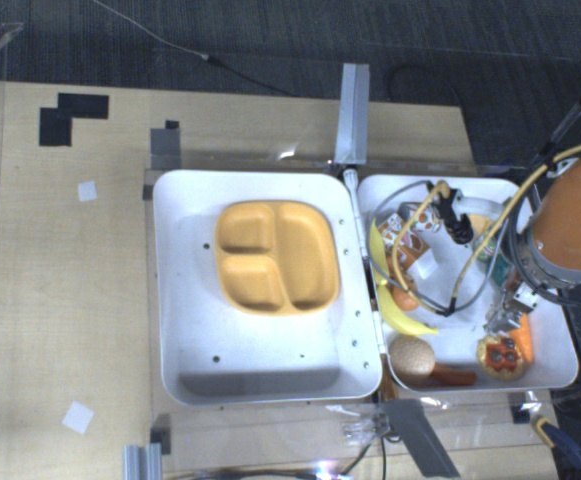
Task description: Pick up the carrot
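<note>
The gripper (507,313), its grip impossible to judge, hangs at lower right over the carrot (507,351); it should descend straight, clear of the banana (395,303).

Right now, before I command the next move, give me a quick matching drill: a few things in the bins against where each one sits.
Things:
1. yellow divided tray
2. banana
3. brown round item
4. orange band

Places:
A. right bin's front-left corner
B. middle of the left bin
C. over the right bin's right edge
D. along the right bin's left wall

Pairs: 1-B, 2-D, 3-A, 4-C
</note>
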Available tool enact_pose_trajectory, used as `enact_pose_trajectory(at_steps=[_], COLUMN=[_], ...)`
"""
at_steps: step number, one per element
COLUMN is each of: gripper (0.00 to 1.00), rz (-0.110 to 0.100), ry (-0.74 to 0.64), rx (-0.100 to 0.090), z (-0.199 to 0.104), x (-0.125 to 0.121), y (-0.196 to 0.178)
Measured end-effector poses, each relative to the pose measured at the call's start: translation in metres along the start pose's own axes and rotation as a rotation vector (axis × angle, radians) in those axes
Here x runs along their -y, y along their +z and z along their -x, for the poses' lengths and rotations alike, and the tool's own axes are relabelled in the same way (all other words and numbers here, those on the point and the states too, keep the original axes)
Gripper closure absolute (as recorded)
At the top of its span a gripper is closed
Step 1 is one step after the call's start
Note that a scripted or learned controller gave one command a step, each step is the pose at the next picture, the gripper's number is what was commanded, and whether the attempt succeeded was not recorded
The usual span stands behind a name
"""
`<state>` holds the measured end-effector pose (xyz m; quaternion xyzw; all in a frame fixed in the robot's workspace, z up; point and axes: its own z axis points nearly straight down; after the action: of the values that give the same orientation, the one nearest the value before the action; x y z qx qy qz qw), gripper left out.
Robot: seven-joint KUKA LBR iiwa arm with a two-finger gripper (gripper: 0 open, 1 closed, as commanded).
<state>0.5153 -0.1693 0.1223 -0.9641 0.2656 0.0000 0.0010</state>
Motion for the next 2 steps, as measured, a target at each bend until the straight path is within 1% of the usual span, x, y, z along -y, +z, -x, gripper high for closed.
enact_pose_trajectory(at_steps=[1,2], gripper=[1.0,1.0], rz=[-0.001,-0.002], ry=[-0.101,-0.085], rx=[-0.007,-0.003], z=[0.007,0.024], x=[-0.022,0.025], y=[0.021,0.0])
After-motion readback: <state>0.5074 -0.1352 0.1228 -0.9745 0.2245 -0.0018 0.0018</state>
